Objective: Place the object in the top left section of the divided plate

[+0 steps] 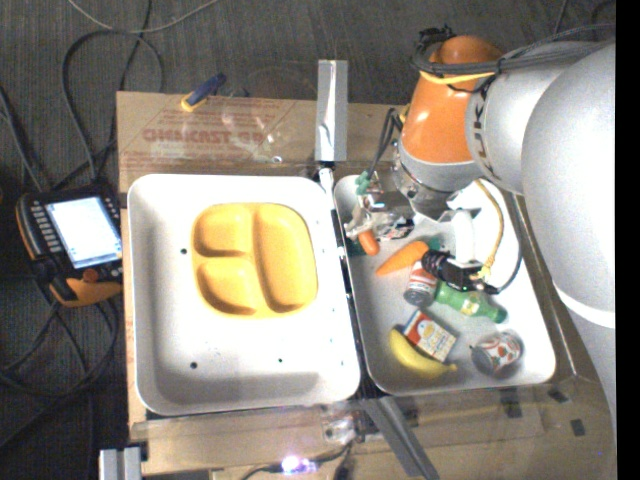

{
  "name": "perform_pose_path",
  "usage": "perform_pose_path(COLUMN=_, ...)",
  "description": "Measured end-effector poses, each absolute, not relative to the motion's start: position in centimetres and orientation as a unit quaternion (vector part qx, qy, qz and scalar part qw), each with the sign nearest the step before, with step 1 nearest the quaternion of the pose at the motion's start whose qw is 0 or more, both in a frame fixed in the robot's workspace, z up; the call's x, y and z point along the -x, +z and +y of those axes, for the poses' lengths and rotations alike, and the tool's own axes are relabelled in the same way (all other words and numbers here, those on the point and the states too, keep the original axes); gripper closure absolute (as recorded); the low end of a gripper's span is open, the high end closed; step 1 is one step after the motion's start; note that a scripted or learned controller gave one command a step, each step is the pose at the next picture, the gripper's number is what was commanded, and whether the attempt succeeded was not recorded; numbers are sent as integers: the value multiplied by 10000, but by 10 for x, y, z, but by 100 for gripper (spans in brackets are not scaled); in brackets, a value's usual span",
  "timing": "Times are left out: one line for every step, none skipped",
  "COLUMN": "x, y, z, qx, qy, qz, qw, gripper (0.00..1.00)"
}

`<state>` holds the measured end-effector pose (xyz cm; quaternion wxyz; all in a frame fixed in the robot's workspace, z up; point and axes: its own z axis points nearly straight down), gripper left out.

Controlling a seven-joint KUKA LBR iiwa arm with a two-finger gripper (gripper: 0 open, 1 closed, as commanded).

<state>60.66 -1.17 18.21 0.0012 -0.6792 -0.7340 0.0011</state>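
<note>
Several small things crowd the right bin (536,360), and the task does not say which one is meant. My best guess is the carrot (402,257), since the hand (368,220) hangs over that bin's 10 o'clock corner, just beside the carrot's thin end. A small orange piece (367,241) sits right under the hand. I cannot tell whether it is a separate thing or part of the tool. I also cannot tell whether the hand is spread or pressed together, and I see nothing held in it.

The carrot lies slantwise, its thin end pointing toward 8 o'clock and its thick end toward 2 o'clock, touching or nearly touching the can (421,286) at its 5 o'clock. It looks like a toy: plain orange, smooth and tapered. I would expect it to be light, stiff and a bit slippery, and hardly fragile. I would grip across the thicker half, where the taper is less likely to squeeze it out, and approach from the side away from the can and the green bottle (476,304).

The divided plate (250,207) is yellow and sits in the left bin (200,368). Its top left section (220,230), at the plate's 10 o'clock, holds nothing yet.
</note>
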Motion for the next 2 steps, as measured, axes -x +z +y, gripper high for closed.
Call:
perform_pose_path(x=-601, y=211, z=86, qx=6826, qy=18, qz=-7308, qw=14, gripper=100)
perform_pose_path(x=-548, y=179, z=141, qx=7205, qy=31, qz=-6934, qw=16, gripper=100)
